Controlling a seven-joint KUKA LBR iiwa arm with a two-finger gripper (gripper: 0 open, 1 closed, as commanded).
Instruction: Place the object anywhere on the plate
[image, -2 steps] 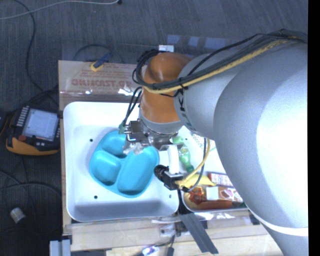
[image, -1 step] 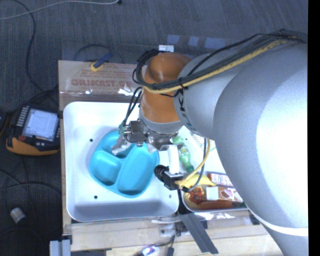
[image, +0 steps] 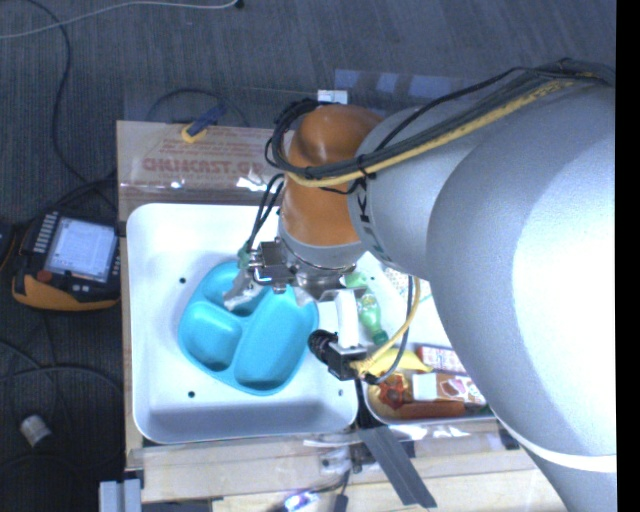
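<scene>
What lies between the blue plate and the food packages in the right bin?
In the camera view, the bins' adjoining white walls separate the blue plate from the packages; the end effector hangs above.

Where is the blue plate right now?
The blue plate lies inside the left white bin, toward its right side, just under the arm's orange band.

My gripper (image: 262, 275) hovers over the blue plate's (image: 245, 335) upper edge. The plate lies in the left bin (image: 160, 400).
</scene>
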